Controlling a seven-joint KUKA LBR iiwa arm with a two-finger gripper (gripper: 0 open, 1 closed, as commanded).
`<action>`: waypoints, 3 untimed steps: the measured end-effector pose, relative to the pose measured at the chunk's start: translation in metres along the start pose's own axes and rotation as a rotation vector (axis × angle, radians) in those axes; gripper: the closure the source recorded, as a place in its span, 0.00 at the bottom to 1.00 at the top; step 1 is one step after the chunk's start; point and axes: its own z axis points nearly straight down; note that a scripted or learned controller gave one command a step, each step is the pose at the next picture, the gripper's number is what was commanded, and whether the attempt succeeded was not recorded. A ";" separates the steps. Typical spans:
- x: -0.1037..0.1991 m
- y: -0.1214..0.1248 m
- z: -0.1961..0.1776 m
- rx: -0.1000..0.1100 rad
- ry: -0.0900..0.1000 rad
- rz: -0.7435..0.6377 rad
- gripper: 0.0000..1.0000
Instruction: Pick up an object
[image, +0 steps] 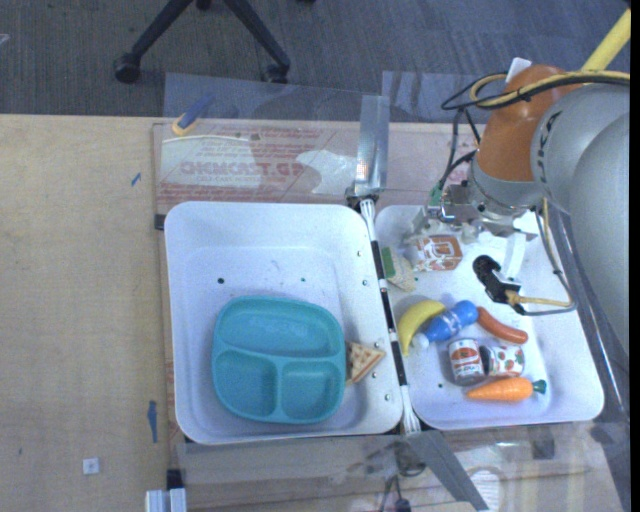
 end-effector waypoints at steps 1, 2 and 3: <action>-0.001 0.003 -0.014 -0.012 -0.005 -0.001 1.00; 0.001 0.011 -0.008 -0.007 -0.004 -0.003 1.00; -0.016 -0.033 0.019 0.036 0.004 0.000 1.00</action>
